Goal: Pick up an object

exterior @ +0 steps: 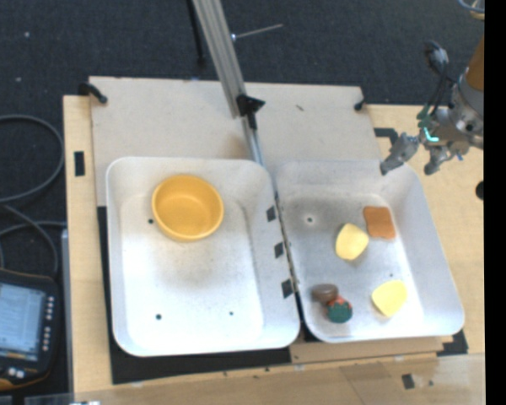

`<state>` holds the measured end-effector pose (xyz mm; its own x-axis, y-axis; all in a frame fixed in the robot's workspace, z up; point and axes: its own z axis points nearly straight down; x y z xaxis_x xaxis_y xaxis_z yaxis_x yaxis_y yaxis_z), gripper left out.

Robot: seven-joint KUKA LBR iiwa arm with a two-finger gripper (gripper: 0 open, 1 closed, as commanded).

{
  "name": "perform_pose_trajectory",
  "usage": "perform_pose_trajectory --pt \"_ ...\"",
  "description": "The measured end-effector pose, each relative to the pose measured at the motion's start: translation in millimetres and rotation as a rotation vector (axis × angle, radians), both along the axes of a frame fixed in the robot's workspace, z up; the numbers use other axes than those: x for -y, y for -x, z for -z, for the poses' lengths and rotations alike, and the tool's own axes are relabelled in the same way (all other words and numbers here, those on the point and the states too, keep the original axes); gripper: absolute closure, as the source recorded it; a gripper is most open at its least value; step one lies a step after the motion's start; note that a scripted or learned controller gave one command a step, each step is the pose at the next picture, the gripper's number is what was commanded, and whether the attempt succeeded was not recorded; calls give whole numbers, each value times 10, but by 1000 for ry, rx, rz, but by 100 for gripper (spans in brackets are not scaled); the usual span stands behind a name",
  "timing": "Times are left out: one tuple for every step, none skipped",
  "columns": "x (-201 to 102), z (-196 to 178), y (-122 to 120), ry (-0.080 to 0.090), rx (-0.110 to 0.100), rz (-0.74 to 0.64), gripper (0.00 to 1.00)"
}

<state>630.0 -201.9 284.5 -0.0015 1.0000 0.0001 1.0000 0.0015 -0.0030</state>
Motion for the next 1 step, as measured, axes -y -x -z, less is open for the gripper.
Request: perform_pose_trajectory --pt "2 -28 -6 3 4 -2 0"
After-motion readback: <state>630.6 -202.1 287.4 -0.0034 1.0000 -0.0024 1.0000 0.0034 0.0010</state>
